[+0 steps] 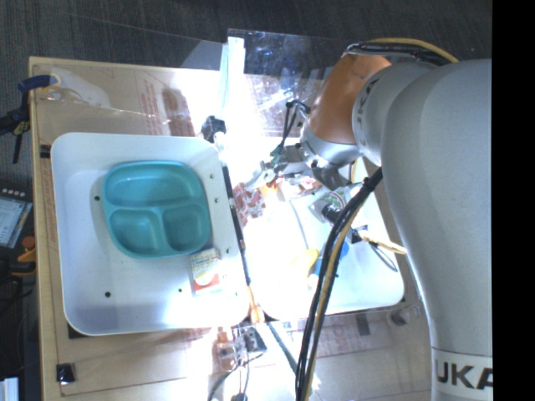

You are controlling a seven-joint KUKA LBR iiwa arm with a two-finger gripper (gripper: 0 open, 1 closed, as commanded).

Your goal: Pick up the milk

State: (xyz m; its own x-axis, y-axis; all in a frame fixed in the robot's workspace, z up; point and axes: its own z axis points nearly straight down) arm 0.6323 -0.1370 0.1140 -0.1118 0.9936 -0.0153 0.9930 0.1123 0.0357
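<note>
**Arm low over the right bin, small carton in the left bin**

The gripper sits under the arm's wrist, over the near-left part of the right bin, close to the wall between the 2 bins. Strong glare washes out that area, and the metal parts and cables around the wrist blur together, so I cannot tell how far the gripper is parted or whether anything is in it. A few small coloured objects lie just beside it in the glare, too bleached to name.

Above the gripper rises the orange band of the arm, whose grey body covers much of the right bin. A black cable hangs from the wrist and runs down across the right bin toward the lower edge of the bench. A small yellow and blue thing lies beside that cable in the right bin.

The left bin holds a teal plate with 3 compartments, lying flat in the upper middle. Just below the plate's lower right corner, touching or nearly touching it, lies a small carton, white with yellow and red print; this looks like the milk, though its label is too small to read. It rests near the bin's right wall, well apart from the gripper.
</note>
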